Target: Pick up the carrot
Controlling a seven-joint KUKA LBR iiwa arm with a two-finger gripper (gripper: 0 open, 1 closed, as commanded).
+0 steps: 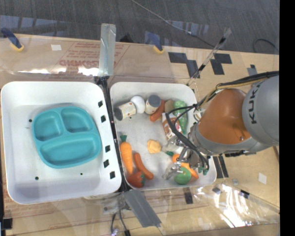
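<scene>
The carrot (126, 157) is orange with a small green top. It lies lengthwise along the left wall of the right bin (137, 88), near the front corner. The gripper (186, 162) hangs low over the bin's front right corner, well to the right of the carrot and apart from it. Directly under it sit a green and orange toy vegetable (185, 175) and some clutter. The arm's orange band (225, 117) and grey wrist hide the bin's right wall.
A red pepper (142, 169) lies against the carrot's right side. A yellow piece (154, 146) sits mid-bin. Small bottles (126, 111), a sausage (158, 113) and a green packet (180, 120) crowd the back. The left bin (19, 181) holds a teal divided plate (66, 136).
</scene>
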